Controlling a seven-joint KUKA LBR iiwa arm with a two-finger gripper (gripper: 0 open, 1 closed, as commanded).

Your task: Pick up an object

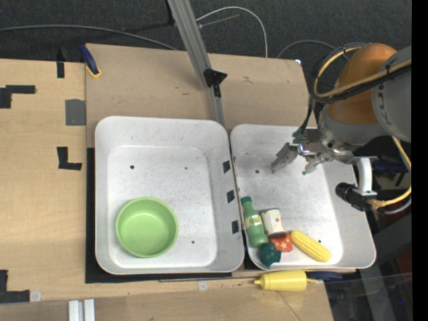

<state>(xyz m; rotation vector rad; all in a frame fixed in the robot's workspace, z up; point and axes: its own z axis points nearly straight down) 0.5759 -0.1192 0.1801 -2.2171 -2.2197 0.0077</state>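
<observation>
Gripper [294, 159] hangs over the right bin [348, 253], fingers spread with nothing between them. Toward that bin's near edge lie a green bottle [253, 223], a white can [272, 220], a yellow corn cob [311, 245] and what may be a small red piece [281, 242]. A green bowl [146, 227] sits in the left bin [160, 132].

A bowl [146, 227] is located in the left bin [164, 131]; a bottle [253, 223], box [272, 220] and corn [310, 245] are grouped in the right bin [294, 192].
</observation>
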